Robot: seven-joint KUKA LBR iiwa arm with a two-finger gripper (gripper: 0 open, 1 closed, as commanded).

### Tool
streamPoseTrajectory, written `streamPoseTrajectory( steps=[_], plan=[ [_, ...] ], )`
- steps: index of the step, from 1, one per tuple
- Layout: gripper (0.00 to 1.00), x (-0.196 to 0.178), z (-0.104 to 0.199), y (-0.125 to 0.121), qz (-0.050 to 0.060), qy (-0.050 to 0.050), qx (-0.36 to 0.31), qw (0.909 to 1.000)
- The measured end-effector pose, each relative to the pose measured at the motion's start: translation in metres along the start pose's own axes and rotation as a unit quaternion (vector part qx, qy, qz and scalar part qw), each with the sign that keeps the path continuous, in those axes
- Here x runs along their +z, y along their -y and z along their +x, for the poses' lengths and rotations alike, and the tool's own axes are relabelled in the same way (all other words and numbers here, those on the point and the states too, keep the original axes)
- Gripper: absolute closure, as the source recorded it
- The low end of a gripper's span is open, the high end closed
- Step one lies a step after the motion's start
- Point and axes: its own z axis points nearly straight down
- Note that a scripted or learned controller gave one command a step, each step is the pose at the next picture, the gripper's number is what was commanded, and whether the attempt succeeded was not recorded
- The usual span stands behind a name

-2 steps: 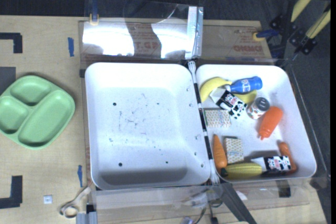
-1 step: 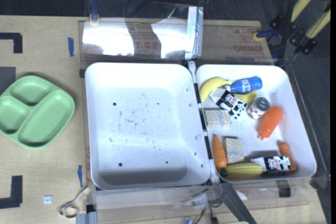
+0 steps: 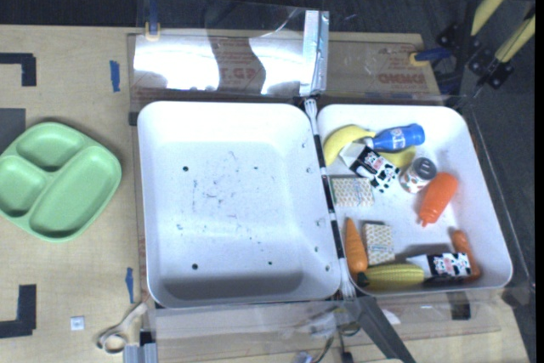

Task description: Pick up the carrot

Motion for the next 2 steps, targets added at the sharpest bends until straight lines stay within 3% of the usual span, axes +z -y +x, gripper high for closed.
streamPoseTrajectory(
  steps=[2],
  plan=[
    [1.00, -0.021, 0.002, 0.001, 0.000, -0.002, -0.002, 1.0000]
  ],
)
